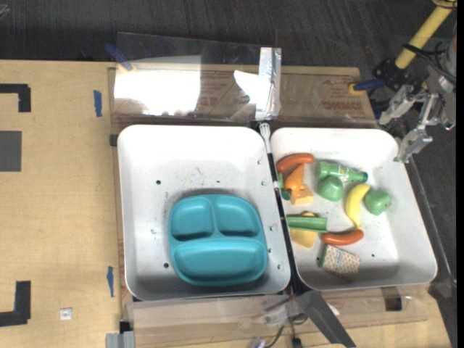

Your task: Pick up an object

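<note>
Hovering off the upper right corner of the right bin [413, 263], my pincer [415, 145] is small and blurred against the dark floor, so I cannot tell how it stands, and nothing shows held in it. The desk [58, 216] is pale, flat board, and on it the two shallow white bins sit side by side, smooth and glossy with rounded corners. The left bin [145, 158] carries a teal divided tray [216, 238], a broad, hard, rounded plastic piece that I judge too wide to grasp easily. My targets lie in the right bin: small toy foods, smooth and curved. An orange carrot-like piece [293, 162] lies near the dividing wall, a green bottle-like piece [339, 172] beside it, then a yellow banana [354, 200] touching a green round piece [376, 203]; lower down are a green stalk [307, 223], a red chilli shape [342, 237] and a speckled block [340, 260]. To do this well, I judge I should come straight down over one piece with room around it, such as the speckled block, which lies somewhat apart, and close across its narrow side, since slick rounded plastic may squirt out.
</note>
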Robot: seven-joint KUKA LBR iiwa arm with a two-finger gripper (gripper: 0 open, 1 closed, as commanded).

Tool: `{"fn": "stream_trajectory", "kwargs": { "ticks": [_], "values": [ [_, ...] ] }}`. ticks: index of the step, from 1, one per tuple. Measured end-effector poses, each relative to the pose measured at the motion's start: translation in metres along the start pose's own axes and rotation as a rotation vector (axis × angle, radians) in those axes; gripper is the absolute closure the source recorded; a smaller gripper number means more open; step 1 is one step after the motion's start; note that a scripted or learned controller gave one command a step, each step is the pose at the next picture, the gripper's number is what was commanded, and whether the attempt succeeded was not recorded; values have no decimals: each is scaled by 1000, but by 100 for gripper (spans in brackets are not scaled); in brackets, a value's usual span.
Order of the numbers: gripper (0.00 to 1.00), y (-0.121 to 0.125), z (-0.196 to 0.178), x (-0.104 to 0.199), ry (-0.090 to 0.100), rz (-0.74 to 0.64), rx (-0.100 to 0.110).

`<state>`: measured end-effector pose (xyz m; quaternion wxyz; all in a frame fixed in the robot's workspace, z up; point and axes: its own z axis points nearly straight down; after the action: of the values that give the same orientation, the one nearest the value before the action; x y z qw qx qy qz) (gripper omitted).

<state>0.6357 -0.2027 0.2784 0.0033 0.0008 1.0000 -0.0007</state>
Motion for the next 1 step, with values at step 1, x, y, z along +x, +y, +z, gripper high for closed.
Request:
{"fn": "stream_trajectory", "kwargs": {
  "ticks": [1],
  "values": [
    [0, -18, 126, 0, 14, 20, -4]
  ]
}}
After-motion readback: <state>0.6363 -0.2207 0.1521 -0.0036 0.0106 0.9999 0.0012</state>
